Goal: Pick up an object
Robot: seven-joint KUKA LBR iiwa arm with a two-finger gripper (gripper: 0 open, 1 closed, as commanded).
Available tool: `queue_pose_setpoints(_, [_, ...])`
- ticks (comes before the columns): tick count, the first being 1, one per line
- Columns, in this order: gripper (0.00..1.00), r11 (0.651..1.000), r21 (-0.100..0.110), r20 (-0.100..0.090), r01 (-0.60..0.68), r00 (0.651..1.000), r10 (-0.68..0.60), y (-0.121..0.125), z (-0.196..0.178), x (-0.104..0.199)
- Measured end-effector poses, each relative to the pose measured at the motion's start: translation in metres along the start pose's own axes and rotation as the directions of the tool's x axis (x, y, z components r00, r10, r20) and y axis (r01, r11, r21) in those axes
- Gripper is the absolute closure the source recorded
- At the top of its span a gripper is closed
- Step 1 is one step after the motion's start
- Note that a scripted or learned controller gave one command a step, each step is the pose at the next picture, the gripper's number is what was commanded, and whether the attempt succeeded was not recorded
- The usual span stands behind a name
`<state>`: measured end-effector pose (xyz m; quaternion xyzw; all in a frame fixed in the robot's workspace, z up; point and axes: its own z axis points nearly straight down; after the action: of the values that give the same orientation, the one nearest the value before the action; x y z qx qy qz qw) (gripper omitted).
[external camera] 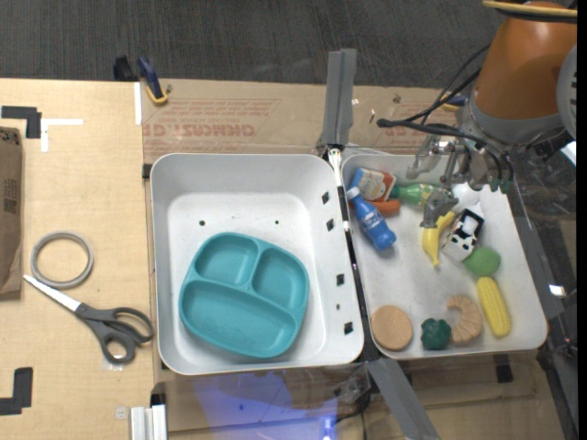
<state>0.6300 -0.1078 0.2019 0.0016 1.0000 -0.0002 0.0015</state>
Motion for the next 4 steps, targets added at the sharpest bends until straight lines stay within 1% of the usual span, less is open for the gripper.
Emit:
queue_pose_setpoints(1, [0.0,0.999,0.0,0.001,0.054,0.999,-0.054,0.013,0.109,0.023])
queue_pose_setpoints(2, [0.0,1.0,-0.001,-0.001,-0.006,1.0,0.006,0.014,0.109,0.038])
queue_pose_setpoints(3, [0.0,0.988,0.0,-0.002,-0.155,0.988,0.155,0.012,0.11,0.045])
queue_pose_setpoints(4, [0.0,0.911,0.001,-0.002,-0.413,0.911,0.413,0.012,0.11,0.074])
